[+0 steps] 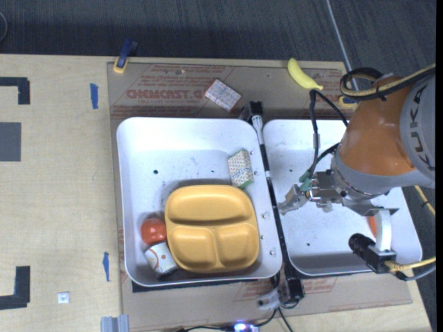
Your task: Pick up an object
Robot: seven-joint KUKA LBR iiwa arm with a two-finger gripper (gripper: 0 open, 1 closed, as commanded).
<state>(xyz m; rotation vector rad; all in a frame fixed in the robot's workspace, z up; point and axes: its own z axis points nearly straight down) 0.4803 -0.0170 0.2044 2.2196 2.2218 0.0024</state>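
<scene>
My gripper (291,200) hangs low over the left side of the right bin (325,254), close to the divider between the two bins. Nothing is visibly held in it. In the left bin (138,158) lies a large yellow compartment tray (210,227). A red ball (152,230) and a small white-and-orange object (160,257) sit against the tray's left side. A small patterned block (240,167) rests near that bin's right wall. An orange object (373,224) peeks out from under the arm in the right bin.
The grey and orange arm (381,144) covers much of the right bin. Behind the bins lie a yellow banana (303,75) and a small patterned box (221,94) on the cardboard. A blue clip (124,54) sits at the back left corner.
</scene>
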